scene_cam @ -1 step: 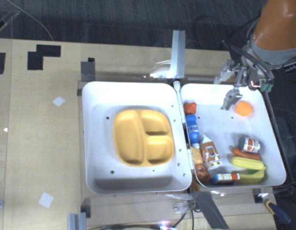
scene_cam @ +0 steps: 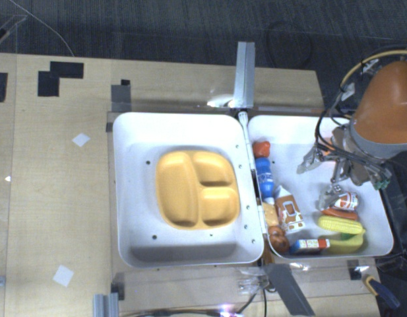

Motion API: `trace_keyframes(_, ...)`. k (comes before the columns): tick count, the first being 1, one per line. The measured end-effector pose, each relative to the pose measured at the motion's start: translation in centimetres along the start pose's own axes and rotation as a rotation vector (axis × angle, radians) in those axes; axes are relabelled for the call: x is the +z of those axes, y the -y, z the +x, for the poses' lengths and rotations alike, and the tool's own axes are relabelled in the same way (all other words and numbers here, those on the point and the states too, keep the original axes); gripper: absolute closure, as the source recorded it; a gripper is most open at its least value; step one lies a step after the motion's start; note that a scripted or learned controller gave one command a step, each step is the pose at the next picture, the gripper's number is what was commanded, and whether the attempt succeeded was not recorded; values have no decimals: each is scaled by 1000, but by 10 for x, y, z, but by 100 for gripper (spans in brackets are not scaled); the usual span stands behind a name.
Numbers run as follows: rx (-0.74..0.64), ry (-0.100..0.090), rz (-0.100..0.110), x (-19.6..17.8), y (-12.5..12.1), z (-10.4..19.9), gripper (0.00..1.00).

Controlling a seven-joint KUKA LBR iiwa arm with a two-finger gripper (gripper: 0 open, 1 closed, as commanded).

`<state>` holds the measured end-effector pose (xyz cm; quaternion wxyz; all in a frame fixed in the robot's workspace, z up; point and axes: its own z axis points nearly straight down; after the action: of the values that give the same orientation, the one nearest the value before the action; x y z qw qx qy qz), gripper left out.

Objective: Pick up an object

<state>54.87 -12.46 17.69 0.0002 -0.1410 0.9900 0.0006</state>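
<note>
Nearest the lens, the orange-banded arm (scene_cam: 386,104) hung over the right bin (scene_cam: 302,132); its hand (scene_cam: 335,177) sat just above a small can (scene_cam: 344,201), whether spread or closed I cannot tell; corn (scene_cam: 340,225) lay crosswise just below that can.

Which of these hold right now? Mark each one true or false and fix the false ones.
1. The yellow divided tray lies in the left bin. True.
2. The gripper is over the left bin. False: it is over the right bin, just above the small can.
3. The corn cob lies near the right bin's front right corner. True.
4. The blue bottle lies in the yellow divided tray. False: it lies in the right bin, along its left wall.
5. The yellow divided tray holds fruit. False: its compartments are bare.
</note>
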Motion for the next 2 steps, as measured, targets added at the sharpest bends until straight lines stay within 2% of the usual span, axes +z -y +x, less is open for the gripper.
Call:
trace_keyframes(1, -251, 3, 2, 27, 47, 42, 0)
trace_keyframes(2, -453, 7, 4, -13, 84, -1, 0)
